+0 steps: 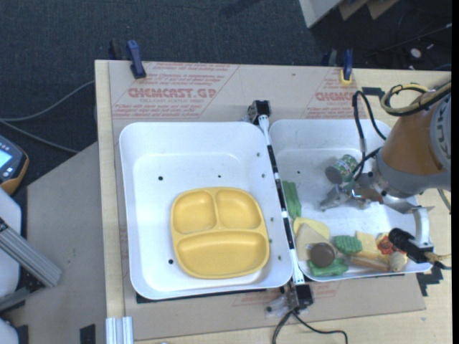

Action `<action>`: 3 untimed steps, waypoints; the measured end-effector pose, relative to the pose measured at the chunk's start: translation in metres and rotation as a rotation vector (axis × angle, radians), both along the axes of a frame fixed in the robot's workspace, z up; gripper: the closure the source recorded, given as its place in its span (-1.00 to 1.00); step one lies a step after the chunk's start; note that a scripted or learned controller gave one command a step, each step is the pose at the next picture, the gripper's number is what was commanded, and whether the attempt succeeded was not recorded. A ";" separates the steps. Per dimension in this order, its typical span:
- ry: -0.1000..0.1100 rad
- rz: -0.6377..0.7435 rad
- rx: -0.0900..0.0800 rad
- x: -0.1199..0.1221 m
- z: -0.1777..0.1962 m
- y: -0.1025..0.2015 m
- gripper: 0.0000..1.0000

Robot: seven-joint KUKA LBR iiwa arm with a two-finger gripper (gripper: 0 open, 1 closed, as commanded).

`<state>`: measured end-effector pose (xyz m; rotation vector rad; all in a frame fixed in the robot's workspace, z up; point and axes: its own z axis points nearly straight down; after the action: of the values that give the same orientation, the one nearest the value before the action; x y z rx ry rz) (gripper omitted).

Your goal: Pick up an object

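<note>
My gripper (336,196) reaches in from the right and hangs low over the middle of the right bin (305,140). Just above it in the view, very close to the gripper, lies a small silver and green can (343,168). A long green piece (290,198) lies along the bin's left wall. At the bin's front sit a pale yellow wedge (309,230), a brown round object (321,254), a green ridged piece (348,244) and several small toy foods (387,246). I see nothing held by the gripper.
The left bin (143,156) holds a yellow divided plate (218,231). The grey arm with its orange band (412,145) covers the right bin's right side. Black cables (369,113) loop above the arm. Blue clamps (134,57) grip the bench's back edge.
</note>
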<state>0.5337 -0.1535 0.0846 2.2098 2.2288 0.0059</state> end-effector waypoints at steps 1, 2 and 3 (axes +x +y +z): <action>-0.003 -0.007 -0.006 0.065 0.001 -0.054 -1.00; 0.013 -0.011 0.011 -0.053 0.000 -0.068 -1.00; -0.002 0.002 0.001 -0.003 0.033 0.012 -1.00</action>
<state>0.5311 -0.1411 0.1173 2.2074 2.2300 0.0088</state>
